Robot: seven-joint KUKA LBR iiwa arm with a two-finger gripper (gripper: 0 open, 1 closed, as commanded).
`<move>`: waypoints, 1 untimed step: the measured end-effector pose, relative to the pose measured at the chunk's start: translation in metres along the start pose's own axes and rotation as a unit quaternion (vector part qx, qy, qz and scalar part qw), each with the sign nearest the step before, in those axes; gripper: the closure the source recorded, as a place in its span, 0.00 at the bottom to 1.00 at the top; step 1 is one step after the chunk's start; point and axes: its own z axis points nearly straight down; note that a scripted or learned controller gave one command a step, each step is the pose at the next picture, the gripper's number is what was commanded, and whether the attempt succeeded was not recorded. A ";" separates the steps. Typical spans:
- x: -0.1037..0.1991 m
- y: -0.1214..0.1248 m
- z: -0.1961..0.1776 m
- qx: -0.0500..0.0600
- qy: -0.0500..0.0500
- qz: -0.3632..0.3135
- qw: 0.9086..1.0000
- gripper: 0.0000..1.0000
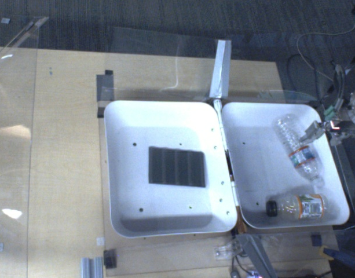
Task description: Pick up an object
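A clear, crumpled plastic bottle lies slantwise in the upper right part of the right bin. Along that bin's front wall lies an amber bottle with a black cap pointing left and a colourful label. A black ridged rectangular pad lies flat in the middle of the left bin. My gripper reaches in over the right bin's right rim, just right of the clear bottle's upper half and very close to it. No object is visibly held.
A metal post stands behind the seam between the bins. Cables and hardware crowd the right edge beside the arm. A clear panel covers the bench to the left.
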 end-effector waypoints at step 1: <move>-0.003 0.023 0.130 0.000 0.000 0.016 1.000 0.00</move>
